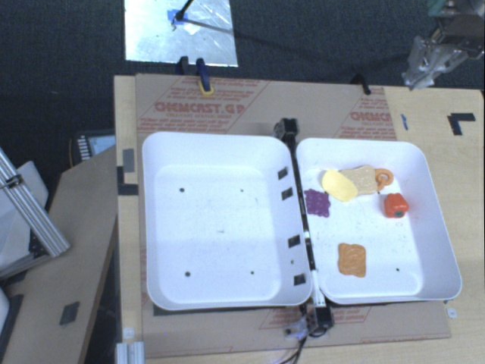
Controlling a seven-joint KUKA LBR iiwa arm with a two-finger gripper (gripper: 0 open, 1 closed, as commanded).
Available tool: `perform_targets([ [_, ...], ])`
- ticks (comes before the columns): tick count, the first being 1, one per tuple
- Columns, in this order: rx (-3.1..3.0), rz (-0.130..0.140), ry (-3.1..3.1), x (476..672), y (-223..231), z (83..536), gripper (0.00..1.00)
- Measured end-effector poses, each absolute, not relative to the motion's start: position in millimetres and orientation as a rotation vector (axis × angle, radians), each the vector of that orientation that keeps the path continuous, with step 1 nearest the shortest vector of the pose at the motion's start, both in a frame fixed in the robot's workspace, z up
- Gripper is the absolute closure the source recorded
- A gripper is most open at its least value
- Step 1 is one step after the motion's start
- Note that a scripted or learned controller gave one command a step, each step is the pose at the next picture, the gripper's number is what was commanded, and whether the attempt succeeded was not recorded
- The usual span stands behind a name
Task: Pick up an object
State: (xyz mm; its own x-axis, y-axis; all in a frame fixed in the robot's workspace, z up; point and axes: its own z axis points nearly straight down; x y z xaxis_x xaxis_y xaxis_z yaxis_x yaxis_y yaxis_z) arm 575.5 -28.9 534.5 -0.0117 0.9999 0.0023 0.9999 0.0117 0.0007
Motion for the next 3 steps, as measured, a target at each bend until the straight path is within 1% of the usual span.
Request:
perform_targets([
  [1, -2.208, -0.006, -2.234, 518.0, 39.5, 535.6, 1.00],
  [2, -2.203, -0.005, -2.237, 484.6, 137.7, 535.1, 1.00],
  [3, -2.209, -0.005, -2.232, 485.6, 201.3, 534.6, 1.00],
])
